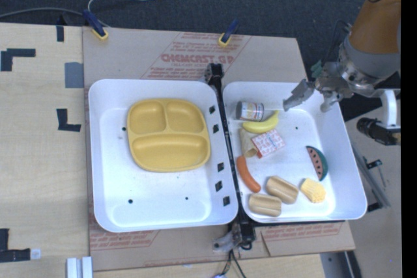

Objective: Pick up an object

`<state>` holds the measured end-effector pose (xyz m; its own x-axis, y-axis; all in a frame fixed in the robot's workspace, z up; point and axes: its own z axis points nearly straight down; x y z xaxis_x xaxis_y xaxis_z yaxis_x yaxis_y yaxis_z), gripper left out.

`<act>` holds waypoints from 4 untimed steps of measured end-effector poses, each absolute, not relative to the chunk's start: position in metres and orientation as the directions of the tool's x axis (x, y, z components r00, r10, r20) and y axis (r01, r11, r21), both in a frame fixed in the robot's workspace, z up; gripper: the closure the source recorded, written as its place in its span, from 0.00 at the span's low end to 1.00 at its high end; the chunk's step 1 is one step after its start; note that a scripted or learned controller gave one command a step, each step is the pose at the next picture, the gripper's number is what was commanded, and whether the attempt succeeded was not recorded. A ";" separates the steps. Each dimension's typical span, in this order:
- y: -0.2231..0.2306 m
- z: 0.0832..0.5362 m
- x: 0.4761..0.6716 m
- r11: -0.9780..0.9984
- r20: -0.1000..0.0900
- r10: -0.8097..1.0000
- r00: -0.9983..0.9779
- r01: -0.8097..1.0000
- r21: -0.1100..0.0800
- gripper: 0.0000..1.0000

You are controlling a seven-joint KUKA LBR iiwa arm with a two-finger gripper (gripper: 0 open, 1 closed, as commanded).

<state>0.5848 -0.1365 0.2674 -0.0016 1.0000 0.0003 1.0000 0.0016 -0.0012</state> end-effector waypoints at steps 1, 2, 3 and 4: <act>-0.112 0.086 0.636 0.002 0.000 1.000 -0.002 1.000 0.002 0.00; -0.112 0.096 0.636 0.001 -0.001 1.000 -0.001 1.000 0.001 1.00; -0.052 0.244 0.592 0.002 0.000 1.000 -0.002 1.000 -0.001 1.00; 0.059 0.260 0.589 0.004 0.001 1.000 -0.004 1.000 -0.001 1.00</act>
